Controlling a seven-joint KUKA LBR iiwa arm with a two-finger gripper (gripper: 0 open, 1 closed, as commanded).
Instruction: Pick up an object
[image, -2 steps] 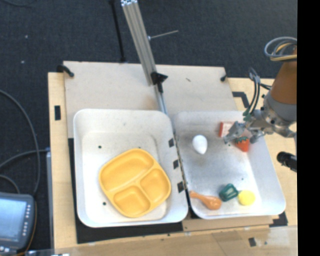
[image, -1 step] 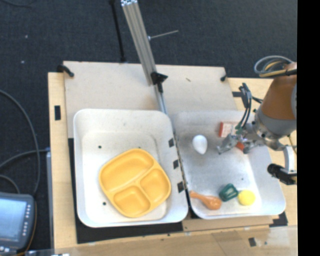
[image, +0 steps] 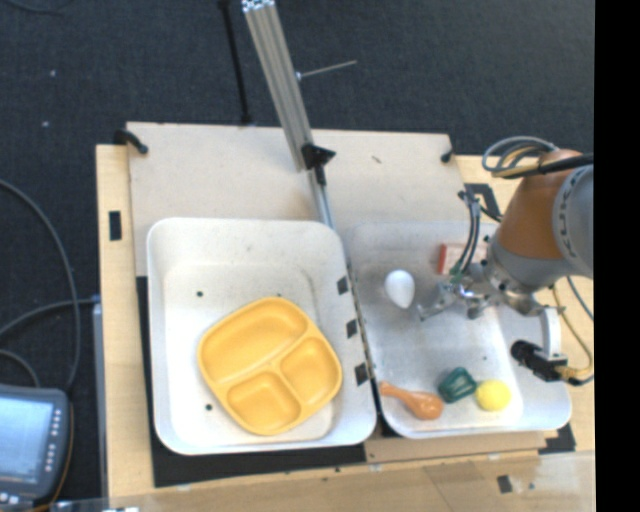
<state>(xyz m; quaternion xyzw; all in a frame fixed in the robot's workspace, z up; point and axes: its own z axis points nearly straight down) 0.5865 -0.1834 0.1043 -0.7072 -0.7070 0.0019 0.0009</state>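
Observation:
In the right bin (image: 420, 340) lie a white egg-shaped object (image: 400, 288), a green block (image: 457, 384), a yellow ball (image: 492, 396) and an orange spoon-like piece (image: 412, 400). A small red-and-white item (image: 447, 258) rests near the bin's far side, partly hidden by the arm. My gripper (image: 455, 298) hangs low over the middle of this bin, to the right of the white egg and apart from it. Nothing shows between its fingers.
The left bin (image: 180, 260) holds a yellow divided tray (image: 268, 364). A slanted metal pole (image: 285, 90) rises from the back of the bench between the bins. The bench's wooden edge runs along the front.

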